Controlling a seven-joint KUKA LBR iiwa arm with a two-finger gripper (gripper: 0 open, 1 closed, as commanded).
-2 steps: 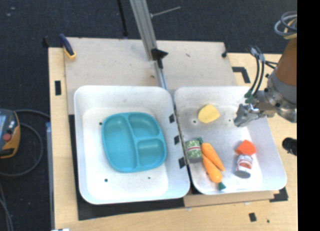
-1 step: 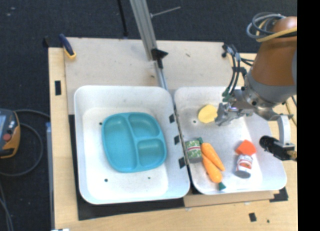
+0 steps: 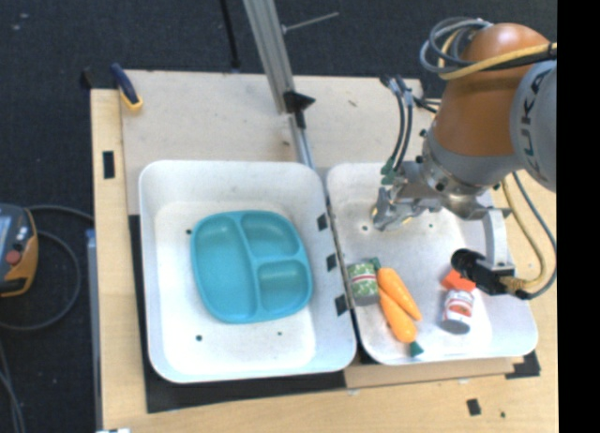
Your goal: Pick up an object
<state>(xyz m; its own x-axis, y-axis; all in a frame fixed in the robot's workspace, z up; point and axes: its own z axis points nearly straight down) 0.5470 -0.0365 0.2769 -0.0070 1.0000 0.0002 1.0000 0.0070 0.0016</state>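
The gripper [image 3: 389, 216] is seen hanging over the upper left part of the right bin [image 3: 349, 187], above bare white floor. Nothing is seen between its fingers; whether they are spread or pressed together cannot be told from this angle.

Step in hand, as judged: the approach, with no grasp made. No object has been lifted.

The candidate objects are found nearer the camera than the gripper, all lying on the right bin's floor. A can [image 3: 364, 280] lies just below and slightly left of it. Two carrots [image 3: 398, 306] lie touching each other, just right of the can. A small bottle [image 3: 458, 307] with an orange cap lies further right, well apart from the gripper.

The next move is judged to call for travel toward the camera, centring over one object, then a descent with fingers apart.

Count: two bins, one can, two carrots, one bottle, one blue tray [image 3: 251, 264] in the left bin [image 3: 159, 187].
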